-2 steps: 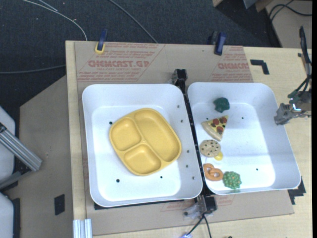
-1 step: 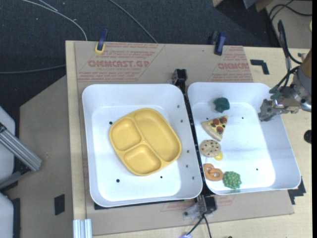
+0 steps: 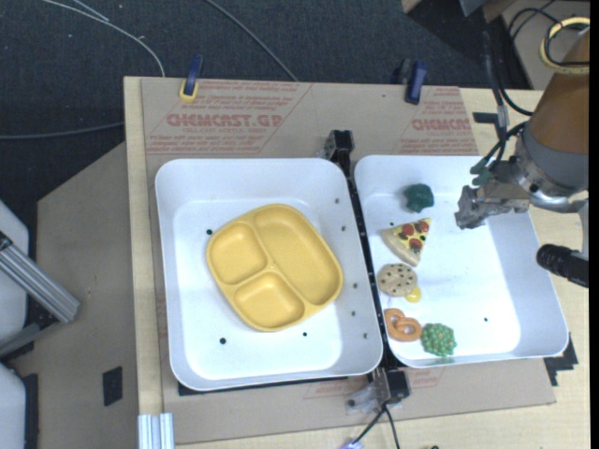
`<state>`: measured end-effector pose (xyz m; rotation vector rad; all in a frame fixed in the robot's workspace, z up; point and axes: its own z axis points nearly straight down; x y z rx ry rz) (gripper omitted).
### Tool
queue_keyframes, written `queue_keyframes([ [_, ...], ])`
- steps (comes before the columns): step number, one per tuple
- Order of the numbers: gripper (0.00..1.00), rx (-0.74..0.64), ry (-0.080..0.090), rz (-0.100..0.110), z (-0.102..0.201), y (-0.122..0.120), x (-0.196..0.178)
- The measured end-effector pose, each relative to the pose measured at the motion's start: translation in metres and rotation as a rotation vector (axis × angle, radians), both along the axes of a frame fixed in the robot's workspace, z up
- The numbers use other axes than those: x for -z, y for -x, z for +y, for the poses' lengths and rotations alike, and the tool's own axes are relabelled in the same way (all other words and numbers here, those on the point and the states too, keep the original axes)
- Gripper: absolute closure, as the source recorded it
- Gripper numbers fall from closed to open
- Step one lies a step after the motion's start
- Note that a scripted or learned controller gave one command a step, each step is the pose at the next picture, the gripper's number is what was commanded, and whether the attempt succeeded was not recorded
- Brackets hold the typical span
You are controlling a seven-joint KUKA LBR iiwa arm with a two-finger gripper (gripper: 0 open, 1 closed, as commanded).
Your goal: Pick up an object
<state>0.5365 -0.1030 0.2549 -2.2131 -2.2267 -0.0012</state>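
The right bin [image 3: 505, 297] holds several toy foods along its left side. A dark green lump [image 3: 418, 195] lies at the top, a pizza slice [image 3: 409, 239] below it, then a chocolate-chip cookie [image 3: 397, 278] with a small yellow piece [image 3: 412, 295] beside it. Near the front lie a pretzel [image 3: 403, 325] and a green broccoli [image 3: 438, 339]. My gripper [image 3: 471, 215] hangs over the upper right part of this bin, to the right of the green lump and the pizza slice, with nothing seen between its fingers.
The left bin [image 3: 182, 251] carries a yellow divided plate [image 3: 273, 266] with three compartments. The arm [image 3: 560, 129] enters from the right above the right bin. A black clamp [image 3: 340, 144] sits where the bins meet at the back.
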Motion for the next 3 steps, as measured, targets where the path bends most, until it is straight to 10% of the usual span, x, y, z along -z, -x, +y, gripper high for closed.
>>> queue_keyframes([
  [3,1.00,0.003,0.002,0.001,0.169,-0.027,0.029],
])
